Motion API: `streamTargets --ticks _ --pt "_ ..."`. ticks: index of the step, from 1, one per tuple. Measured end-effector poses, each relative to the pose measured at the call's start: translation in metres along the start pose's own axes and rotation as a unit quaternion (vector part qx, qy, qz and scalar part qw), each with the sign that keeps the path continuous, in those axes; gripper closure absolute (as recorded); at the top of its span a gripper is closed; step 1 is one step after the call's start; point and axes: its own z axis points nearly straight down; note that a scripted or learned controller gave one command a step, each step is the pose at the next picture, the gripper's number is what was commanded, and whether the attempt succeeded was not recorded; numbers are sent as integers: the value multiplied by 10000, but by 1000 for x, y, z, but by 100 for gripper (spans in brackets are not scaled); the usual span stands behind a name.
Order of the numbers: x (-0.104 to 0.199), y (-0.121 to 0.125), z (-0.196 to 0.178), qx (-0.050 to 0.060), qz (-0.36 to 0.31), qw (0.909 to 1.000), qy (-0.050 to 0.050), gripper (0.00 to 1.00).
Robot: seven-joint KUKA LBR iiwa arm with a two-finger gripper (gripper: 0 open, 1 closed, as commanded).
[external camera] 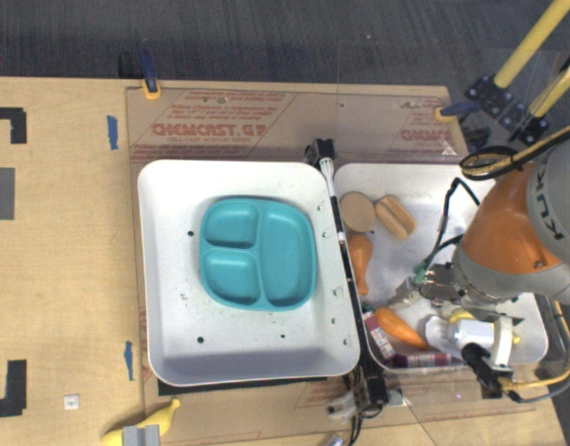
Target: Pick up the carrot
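Observation:
The carrot [401, 327], orange and tapered, lies slantwise near the front left corner of the right white bin [424, 186]. My gripper [417, 286] hangs under the grey wrist and the orange band of the arm [504, 235]. It sits just above and to the right of the carrot's thick end in the image. Nothing is visibly lifted from the bin floor.
The right bin also holds a round tan disc [357, 211], a tan bread-like piece [394, 216], another orange piece [359, 255] along its left wall, a dark red item [378, 339] and a white-and-yellow object [470, 334]. In the left bin [164, 277] lies a teal divided plate [259, 253].

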Motion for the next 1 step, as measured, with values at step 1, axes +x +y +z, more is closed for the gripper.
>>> streamTargets --ticks 1 --pt "4 4 0 -84 1379 9904 15 0"
